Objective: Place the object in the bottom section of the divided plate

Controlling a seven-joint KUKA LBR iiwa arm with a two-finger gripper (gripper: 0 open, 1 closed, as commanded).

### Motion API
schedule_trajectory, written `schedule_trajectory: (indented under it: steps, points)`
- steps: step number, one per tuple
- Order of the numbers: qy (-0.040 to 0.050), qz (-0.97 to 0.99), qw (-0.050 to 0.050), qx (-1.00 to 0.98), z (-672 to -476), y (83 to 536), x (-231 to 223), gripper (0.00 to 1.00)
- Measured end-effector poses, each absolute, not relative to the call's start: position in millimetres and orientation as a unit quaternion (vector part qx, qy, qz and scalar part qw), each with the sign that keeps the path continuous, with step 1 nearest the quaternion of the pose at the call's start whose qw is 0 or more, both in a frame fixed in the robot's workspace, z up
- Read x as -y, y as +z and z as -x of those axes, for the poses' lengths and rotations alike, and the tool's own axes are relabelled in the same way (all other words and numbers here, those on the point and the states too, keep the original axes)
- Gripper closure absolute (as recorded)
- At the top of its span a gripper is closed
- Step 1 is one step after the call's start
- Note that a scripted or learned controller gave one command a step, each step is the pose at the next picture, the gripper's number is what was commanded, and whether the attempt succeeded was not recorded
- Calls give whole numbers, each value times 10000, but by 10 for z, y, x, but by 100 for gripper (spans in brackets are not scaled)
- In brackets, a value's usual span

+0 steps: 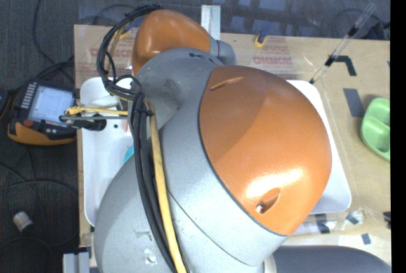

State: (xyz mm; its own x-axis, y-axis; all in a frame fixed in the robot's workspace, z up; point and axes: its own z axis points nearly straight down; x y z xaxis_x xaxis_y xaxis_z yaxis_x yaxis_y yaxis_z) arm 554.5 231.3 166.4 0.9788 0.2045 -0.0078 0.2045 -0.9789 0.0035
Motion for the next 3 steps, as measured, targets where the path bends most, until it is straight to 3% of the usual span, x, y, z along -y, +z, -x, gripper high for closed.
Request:
schedule_trajectory:
  steps: [1, 2, 3]
  points:
    - [44, -9946, 25, -1035, -5046, 902, -2292, 0]
    - [79, -9950, 22, -997, -4891, 907, -2307, 0]
    - [69, -9949, 25, -1002, -4896, 905, -2310, 0]
